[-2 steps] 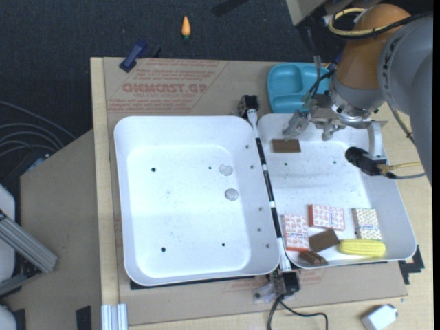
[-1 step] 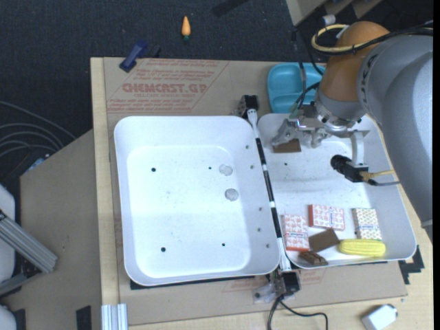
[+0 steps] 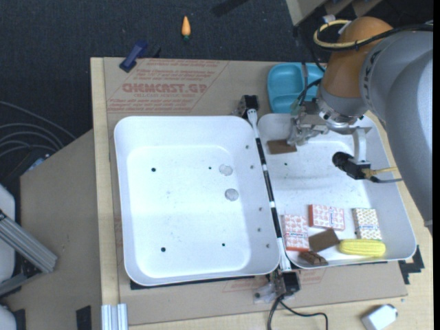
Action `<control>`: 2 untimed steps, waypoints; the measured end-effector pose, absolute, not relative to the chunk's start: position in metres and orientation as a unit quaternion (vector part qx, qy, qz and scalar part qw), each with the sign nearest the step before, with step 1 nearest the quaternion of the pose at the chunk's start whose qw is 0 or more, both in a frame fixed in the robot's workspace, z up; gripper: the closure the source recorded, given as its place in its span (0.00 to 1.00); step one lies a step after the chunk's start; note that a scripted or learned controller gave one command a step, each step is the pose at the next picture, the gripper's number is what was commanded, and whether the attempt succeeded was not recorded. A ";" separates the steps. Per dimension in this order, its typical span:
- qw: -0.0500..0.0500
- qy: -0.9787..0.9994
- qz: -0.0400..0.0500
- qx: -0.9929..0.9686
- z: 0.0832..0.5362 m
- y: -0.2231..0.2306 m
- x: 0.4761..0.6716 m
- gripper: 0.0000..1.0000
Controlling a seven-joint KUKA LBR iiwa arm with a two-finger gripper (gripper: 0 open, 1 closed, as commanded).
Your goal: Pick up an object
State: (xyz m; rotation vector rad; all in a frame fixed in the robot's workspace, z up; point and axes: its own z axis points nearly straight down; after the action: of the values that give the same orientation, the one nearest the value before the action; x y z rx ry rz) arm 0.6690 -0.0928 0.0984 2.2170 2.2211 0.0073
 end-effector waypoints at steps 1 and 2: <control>0.002 0.708 0.002 0.706 0.098 -0.093 0.669 0.00; 0.002 0.708 0.003 0.706 0.109 -0.093 0.670 1.00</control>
State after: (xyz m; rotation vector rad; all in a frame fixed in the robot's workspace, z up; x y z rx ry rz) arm 0.6695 -0.0925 0.1086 2.2158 2.2205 0.0089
